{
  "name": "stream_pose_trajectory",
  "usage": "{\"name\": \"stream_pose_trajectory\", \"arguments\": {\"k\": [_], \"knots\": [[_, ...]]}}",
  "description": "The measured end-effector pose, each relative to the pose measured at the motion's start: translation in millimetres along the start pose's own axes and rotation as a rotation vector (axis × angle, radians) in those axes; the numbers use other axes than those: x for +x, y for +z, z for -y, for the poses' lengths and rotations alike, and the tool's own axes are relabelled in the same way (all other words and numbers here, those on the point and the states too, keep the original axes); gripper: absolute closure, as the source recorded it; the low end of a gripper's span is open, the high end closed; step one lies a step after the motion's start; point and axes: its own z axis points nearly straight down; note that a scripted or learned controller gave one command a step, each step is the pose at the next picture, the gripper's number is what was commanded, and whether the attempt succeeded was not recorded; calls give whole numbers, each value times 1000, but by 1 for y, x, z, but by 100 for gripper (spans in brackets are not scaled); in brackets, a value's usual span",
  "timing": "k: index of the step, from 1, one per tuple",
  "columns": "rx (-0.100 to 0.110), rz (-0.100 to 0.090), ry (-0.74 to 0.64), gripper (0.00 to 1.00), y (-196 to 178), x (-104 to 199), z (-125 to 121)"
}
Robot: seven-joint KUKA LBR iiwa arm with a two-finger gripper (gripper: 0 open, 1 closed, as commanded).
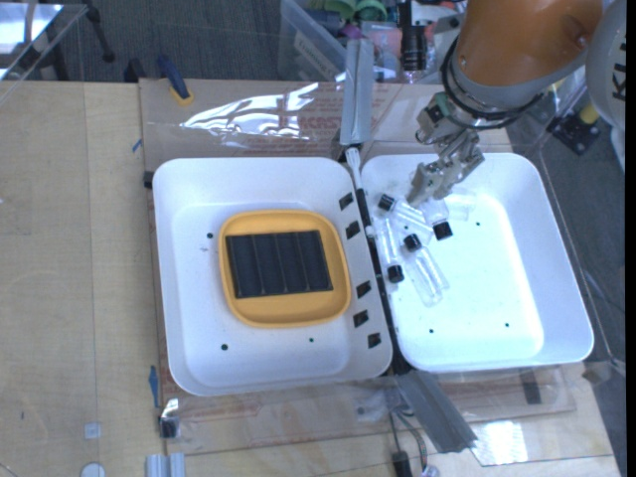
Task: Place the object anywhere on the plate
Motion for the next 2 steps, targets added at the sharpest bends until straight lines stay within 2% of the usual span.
{"name": "stream_pose_trajectory", "arguments": {"k": [1,2], "knots": [[-2,1,-205,100,19,-3,-17],[-2,0,-204,0,19,-3,-17]]}}
